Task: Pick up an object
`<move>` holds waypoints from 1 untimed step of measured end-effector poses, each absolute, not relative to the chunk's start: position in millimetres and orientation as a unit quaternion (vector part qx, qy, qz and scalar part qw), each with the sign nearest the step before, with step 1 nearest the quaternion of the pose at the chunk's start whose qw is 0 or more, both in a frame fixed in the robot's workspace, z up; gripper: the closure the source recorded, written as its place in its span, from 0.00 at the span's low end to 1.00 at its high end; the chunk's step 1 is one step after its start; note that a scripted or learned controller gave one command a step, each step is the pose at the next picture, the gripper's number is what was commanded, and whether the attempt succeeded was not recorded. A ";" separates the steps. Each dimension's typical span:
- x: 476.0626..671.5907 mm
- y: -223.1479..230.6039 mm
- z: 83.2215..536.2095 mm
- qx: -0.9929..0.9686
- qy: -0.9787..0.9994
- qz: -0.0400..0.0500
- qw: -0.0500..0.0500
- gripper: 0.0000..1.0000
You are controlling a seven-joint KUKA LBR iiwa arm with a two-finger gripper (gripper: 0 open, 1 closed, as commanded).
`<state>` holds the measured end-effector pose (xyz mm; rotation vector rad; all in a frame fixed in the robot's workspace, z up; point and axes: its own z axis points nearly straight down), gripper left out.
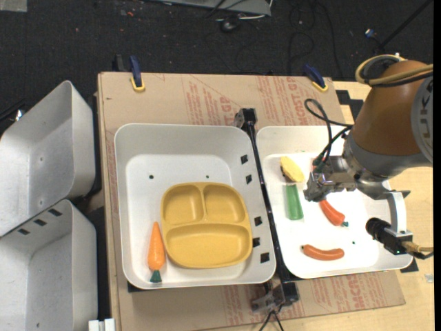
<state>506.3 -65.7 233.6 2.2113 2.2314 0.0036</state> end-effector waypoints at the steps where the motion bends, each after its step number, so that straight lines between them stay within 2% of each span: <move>1: 509.1 -14.6 238.1 0.704 0.710 0.001 0.000 1.00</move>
